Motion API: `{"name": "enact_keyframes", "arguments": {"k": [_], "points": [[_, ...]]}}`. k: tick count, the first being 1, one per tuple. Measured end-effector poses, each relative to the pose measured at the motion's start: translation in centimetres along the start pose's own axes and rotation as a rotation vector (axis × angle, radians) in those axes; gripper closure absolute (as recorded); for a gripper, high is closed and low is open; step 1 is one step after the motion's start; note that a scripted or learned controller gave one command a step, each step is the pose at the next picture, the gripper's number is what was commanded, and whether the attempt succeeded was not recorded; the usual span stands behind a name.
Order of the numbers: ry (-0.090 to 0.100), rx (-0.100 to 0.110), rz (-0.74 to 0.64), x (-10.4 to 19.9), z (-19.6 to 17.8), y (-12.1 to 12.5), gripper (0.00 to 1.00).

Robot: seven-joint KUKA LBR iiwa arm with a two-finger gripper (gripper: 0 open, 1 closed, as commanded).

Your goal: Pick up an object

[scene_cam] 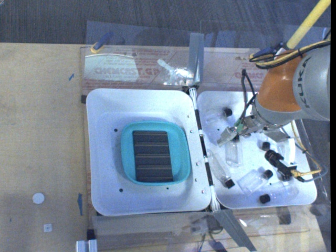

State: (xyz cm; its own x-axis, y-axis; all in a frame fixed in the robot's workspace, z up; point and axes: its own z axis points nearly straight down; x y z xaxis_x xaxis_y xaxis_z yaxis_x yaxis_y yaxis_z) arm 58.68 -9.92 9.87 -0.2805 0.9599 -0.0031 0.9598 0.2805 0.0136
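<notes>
Camera view has your gripper (229,135) low in the right bin (307,193), just above a clear bottle (232,154); can't tell its grip state, nothing's lifted yet.

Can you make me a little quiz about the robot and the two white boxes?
1. True or false: the teal dish sits in the left bin.
2. Which bin is the gripper over? A) left B) right
3. Fill in: the block lying in the dish is dark ____.

Key: 1 true; 2 B, the right bin, among clear bottles with black caps; 3 grey.
</notes>
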Motion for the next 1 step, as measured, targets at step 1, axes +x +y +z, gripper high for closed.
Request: {"name": "enact_keyframes", "arguments": {"k": [1], "points": [[-0.001, -0.002, 0.002, -0.12, -0.86, 0.07, 1.0]]}}
